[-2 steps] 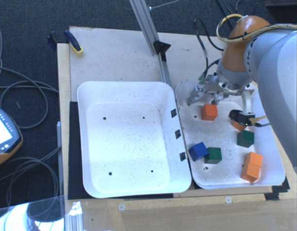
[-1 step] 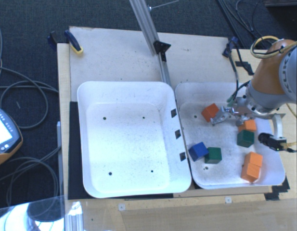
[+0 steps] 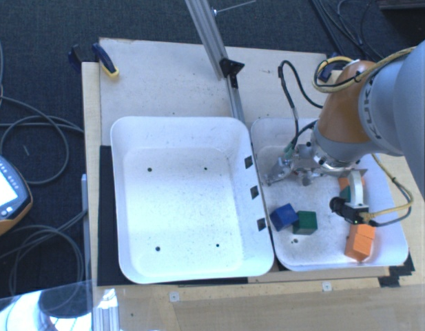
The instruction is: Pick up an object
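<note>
Over the right bin (image 3: 388, 205), near its back wall, the gripper (image 3: 289, 169) hangs low under the orange-banded wrist. From this angle I cannot tell whether it is apart or together; the metal parts blur against the white floor, and nothing shows in its grasp.

Nearest to it, toward the tabletop's front edge, a blue block (image 3: 283, 216) and a green block (image 3: 306, 222) sit touching one another. That is the first trouble I would expect: a descent on either could catch both, or wedge one aside and shove the pair away without a hold. The blue one also lies just beside the wall shared with the left bin (image 3: 129, 133), so a tip coming down on that side may strike the rim rather than the floor.

Further toward the front right corner lies an orange block (image 3: 360, 242), well apart from the other two and the cleaner target, I would judge. But a black connector (image 3: 341, 207) and a yellow cable (image 3: 388, 214) trail off the arm close above it, and a reach that way might drag them over the block or snag them.

Another small orange piece (image 3: 344, 181) peeks out under the wrist, too hidden to judge.
</note>
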